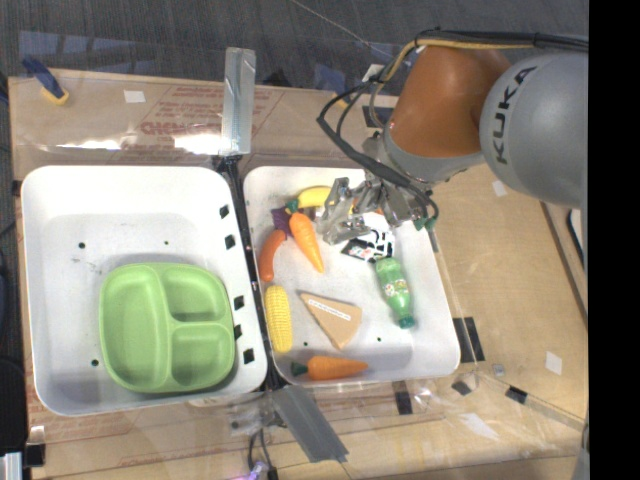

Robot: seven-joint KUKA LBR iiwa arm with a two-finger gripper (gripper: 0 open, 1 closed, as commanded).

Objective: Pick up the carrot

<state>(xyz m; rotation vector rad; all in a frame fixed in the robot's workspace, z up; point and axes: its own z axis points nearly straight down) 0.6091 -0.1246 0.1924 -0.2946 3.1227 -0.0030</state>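
Observation:
An orange carrot (306, 240) lies slanted in the upper left part of the right bin (440, 308), its leafy end pointing up and left. A second carrot (336, 368) lies flat along that bin's front wall. My gripper (340, 215) hangs low over the bin, just right of the upper carrot's thick end and close to it. No object shows in its grasp. The grey arm with its orange band comes in from the upper right.
The right bin also holds a yellow banana (314, 196), an orange-red sausage (270, 253), a corn cob (278, 318), a tan wedge (333, 319), a green bottle (393, 289) and a black-and-white item (368, 247). In the left bin (60, 208) sits a green divided plate (168, 326).

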